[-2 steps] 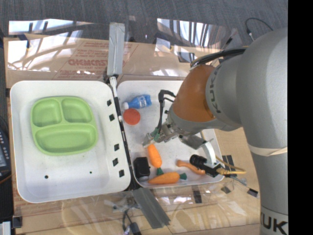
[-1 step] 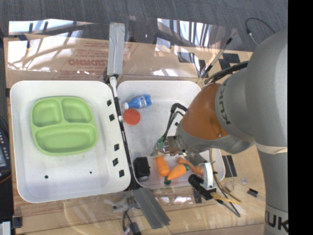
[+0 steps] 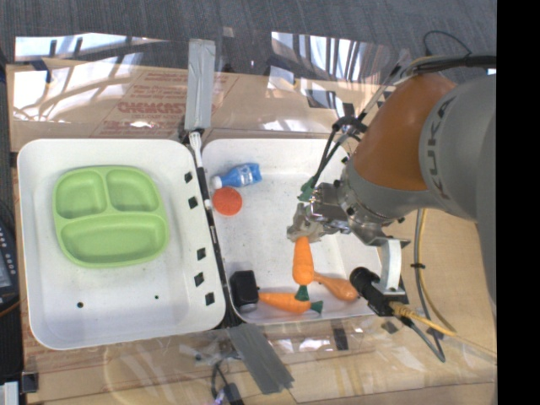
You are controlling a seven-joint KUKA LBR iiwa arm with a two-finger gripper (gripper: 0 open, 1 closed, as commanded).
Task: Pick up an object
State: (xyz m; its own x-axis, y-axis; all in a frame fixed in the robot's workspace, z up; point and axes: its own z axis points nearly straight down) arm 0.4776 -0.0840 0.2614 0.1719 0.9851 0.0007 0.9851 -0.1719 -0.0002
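The arm [image 3: 422, 142] reaches in from the right and hangs low over the right bin [image 3: 270, 163]. Its claw [image 3: 305, 228] is at the top end of an orange carrot [image 3: 302, 264] that lies in the near part of this bin, pointing toward the bin's near wall. The claw and the carrot seem to touch, or nearly so, but the wrist covers the tips, so I cannot tell if the claw is released or clenched, and I cannot say the carrot is gripped.

Two more carrots are close by: one [image 3: 287, 303] lies along the near wall and one [image 3: 337, 288] is just to the right of the first carrot's lower end; the three almost meet at their green tops. A black block [image 3: 244, 289] sits in the near left corner. Farther back, near the divider, are an orange ball [image 3: 227, 201] and a small blue bottle [image 3: 239, 176], well apart from the claw. The left bin [image 3: 34, 226] holds a green divided plate [image 3: 110, 216].

In my judgement the step in hand is the grasp itself, at the upright carrot. The next move calls for a firm closing on the carrot's thick end and then a straight lift, slow enough that the tapered body does not slip out, and without dragging the two neighbour carrots
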